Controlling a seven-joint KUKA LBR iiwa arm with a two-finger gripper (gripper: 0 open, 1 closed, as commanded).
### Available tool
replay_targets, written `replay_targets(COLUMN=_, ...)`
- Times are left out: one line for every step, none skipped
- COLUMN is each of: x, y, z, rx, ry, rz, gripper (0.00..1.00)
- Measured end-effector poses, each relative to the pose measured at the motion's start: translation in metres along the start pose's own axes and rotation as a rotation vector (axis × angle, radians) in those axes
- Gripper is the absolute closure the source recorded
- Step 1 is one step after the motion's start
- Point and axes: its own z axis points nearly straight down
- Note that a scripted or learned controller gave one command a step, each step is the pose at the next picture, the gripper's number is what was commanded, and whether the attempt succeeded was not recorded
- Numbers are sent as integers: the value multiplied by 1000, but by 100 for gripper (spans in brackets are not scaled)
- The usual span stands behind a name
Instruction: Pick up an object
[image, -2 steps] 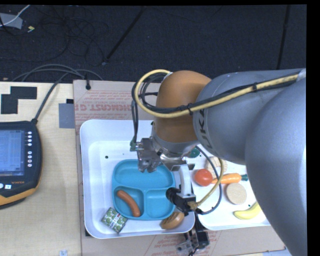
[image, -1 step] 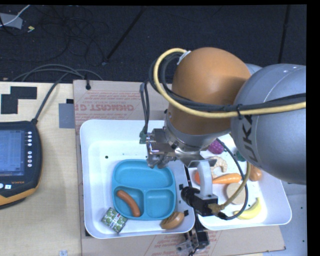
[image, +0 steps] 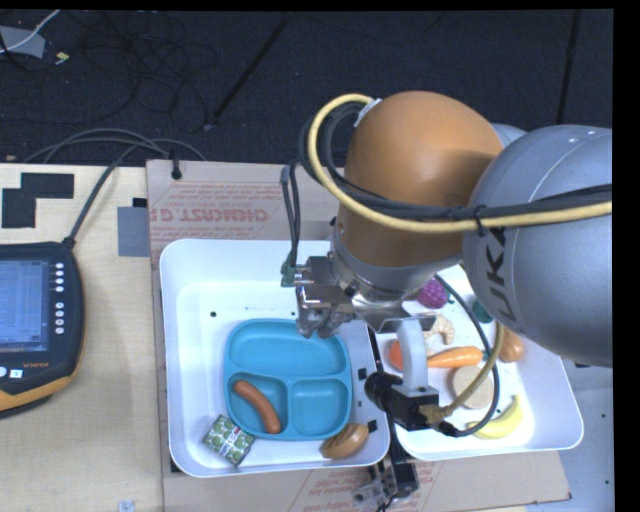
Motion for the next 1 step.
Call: replay_targets(x=0, y=0, z=-9, rx=5, ry=-2, rz=-3, gripper=100)
